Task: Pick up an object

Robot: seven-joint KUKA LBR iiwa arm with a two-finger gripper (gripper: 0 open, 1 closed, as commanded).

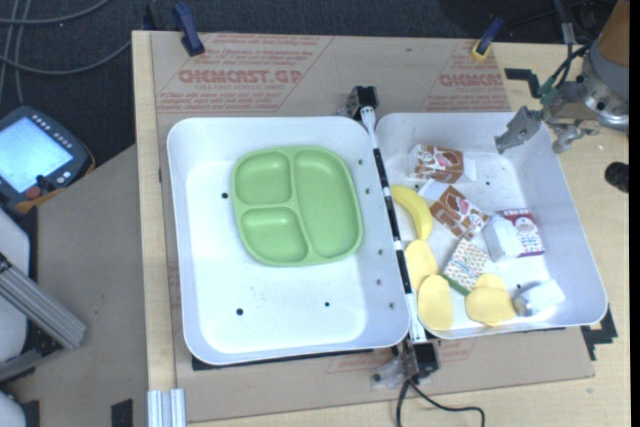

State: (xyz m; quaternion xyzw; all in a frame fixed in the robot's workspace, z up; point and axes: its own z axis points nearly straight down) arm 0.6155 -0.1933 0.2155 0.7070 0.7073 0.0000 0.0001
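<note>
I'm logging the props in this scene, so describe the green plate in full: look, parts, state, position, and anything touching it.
The green plate is a pale lime tray with rounded corners, apparently matte plastic. Raised ridges split it into three compartments: two smaller ones on its left half, one above the other, and a long one along its right side. All three look bare. It lies flat, right side up, turned slightly askew, on the floor of the left bin, in that bin's upper middle. Only the bin floor touches it.

Two white bins [200, 215], one green divided plate [297, 205], one banana [413, 211], three yellow rounded pieces [436, 300], about four small printed packets [458, 210], two blue clamps [187, 28], one handheld screen [35, 158]
</note>
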